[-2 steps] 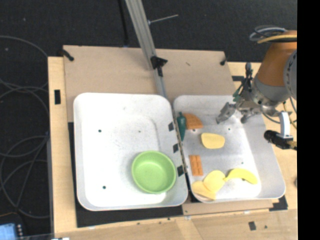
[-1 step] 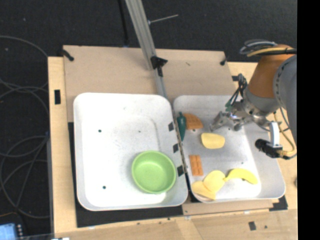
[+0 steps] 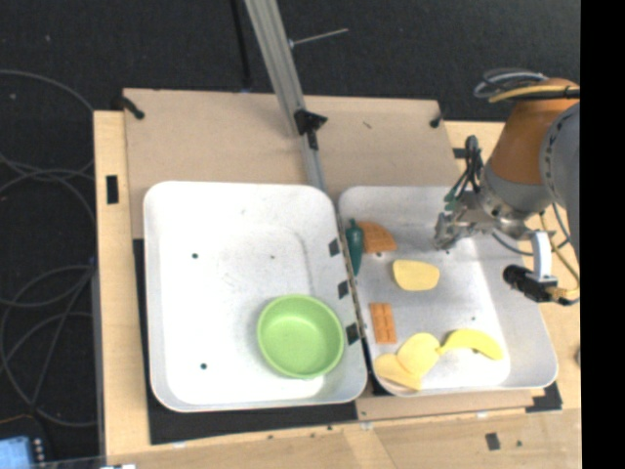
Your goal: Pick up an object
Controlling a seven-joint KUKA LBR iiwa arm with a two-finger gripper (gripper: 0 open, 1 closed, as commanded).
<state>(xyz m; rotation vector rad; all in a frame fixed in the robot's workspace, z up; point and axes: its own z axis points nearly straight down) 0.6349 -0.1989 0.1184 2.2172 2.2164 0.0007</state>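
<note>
From my station I see the end effector (image 3: 451,231) low over the upper part of the right bin (image 3: 516,355), near its back wall. I cannot tell its state from this angle, and nothing is visibly pinched in it. The grey arm (image 3: 518,179) runs off to the right, with its orange band (image 3: 522,145) above the wrist and cables looping around it.

Nearest to the end effector, just below and to its left, a pale yellow rounded piece (image 3: 416,276) lies flat on the bin floor, apart from the tool. Further left, against the dividing edge, I see an orange-brown rounded item (image 3: 376,237) touching a dark green object (image 3: 353,247) that sits along the rim. Below those lies a small orange rectangular block (image 3: 382,322). Along the front of that bin there are two overlapping yellow pieces (image 3: 410,360) and, just to their right, a curved yellow banana-like shape (image 3: 474,343).

The left bin (image 3: 210,252) holds a light green bowl (image 3: 301,335), upright, near its front right corner. Both bins sit side by side on the tan counter (image 3: 215,130), and a slanted metal pole (image 3: 273,47) rises from behind them.
</note>
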